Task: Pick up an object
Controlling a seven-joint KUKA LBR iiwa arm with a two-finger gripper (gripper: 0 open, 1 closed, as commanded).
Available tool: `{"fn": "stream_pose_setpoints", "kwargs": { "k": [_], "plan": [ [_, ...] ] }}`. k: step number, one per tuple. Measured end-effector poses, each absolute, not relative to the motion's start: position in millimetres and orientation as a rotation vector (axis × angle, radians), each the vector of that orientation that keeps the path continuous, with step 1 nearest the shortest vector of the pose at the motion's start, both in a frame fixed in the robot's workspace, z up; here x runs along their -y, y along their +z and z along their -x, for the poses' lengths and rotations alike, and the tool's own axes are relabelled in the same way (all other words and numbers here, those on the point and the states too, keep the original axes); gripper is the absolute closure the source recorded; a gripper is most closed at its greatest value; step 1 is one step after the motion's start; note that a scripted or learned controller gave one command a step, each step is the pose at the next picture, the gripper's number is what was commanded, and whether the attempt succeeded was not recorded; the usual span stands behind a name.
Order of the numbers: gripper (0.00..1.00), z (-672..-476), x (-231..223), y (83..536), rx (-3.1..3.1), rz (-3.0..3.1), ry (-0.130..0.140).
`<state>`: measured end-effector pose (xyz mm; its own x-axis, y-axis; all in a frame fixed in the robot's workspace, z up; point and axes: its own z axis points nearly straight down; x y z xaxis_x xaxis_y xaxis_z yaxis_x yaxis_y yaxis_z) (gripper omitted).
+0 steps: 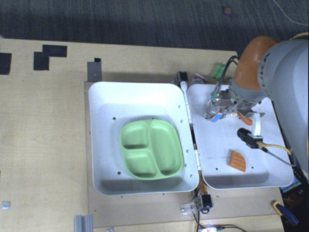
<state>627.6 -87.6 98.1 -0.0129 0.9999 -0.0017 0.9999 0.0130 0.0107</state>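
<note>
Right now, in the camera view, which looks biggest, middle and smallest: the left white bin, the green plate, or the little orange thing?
1. The left white bin looks largest; the plate lies inside it with room all around.
2. The green plate is in the middle.
3. The orange thing in the right bin looks smallest by far.

Robotics lab or test room, not a home. Pale wooden bench (pixel 43 144) with black tape marks (pixel 49 56) stuck on it. Two shallow white bins, left bin (pixel 104 98) and right bin (pixel 217 151), sit side by side, with a metal bracket (pixel 94 70) at the left bin's far corner. Big grey robot arm (pixel 289 81) reaches in from the right. Loose wires (pixel 203 203) at the bench's near edge. Dark carpet (pixel 145 13) beyond.
</note>
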Motion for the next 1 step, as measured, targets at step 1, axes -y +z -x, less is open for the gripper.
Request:
{"fn": "stream_pose_setpoints", "kwargs": {
  "k": [1],
  "plan": [
    [1.00,-556.5,28.3,185.3,-2.227,-2.212,0.007]
  ]
}}
